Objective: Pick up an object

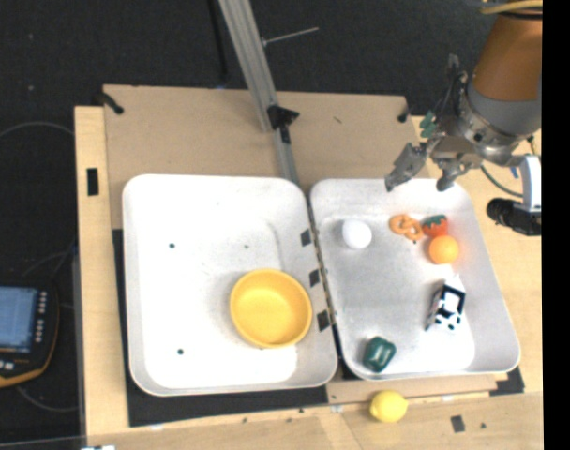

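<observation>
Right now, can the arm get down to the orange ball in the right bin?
Probably yes. The gripper hovers open over the right bin's far edge, and the orange ball lies just below it in view, uncovered. A small orange-and-green toy crowds the ball's far side, so the fingers might catch it.

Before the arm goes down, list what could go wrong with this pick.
1. The tool hangs open over the right bin's far rim, with nothing between its fingers; a straight drop would likely hit the rim or bare floor.
2. The orange ball touches the small orange-and-green toy; a grasp there may catch both or knock one aside.
3. The white ball is round and may roll from closing fingers.
</observation>
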`<state>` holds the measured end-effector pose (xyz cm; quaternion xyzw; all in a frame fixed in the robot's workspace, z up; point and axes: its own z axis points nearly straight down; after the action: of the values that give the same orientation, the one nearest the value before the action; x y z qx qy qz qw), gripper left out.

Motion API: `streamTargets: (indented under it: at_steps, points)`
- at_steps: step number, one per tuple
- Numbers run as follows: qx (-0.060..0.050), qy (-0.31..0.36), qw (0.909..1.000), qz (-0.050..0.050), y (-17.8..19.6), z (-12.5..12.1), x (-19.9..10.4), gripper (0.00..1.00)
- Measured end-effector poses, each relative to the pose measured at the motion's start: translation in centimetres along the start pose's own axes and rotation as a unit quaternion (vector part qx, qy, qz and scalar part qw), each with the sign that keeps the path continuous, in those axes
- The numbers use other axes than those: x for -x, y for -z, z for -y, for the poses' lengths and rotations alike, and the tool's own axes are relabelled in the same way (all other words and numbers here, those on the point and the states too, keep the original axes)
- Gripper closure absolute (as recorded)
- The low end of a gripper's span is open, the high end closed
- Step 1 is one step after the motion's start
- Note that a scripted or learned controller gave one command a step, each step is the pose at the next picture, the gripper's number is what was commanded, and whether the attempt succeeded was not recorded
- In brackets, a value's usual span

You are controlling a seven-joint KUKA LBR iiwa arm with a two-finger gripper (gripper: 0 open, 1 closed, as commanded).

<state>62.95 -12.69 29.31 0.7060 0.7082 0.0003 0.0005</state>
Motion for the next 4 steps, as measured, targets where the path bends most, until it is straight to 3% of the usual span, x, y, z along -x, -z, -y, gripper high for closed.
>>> streamTargets:
  at_steps: [1,3,4]
  points:
    - [0.0,0.0,1.0,0.0,0.0,0.0,0.0,0.0]
    - [-0.003,-0.002,1.0,0.001,-12.3,-0.5,1.3,0.0]
    - [-0.001,-0.003,1.0,0.001,-16.5,-1.0,1.6,0.0]
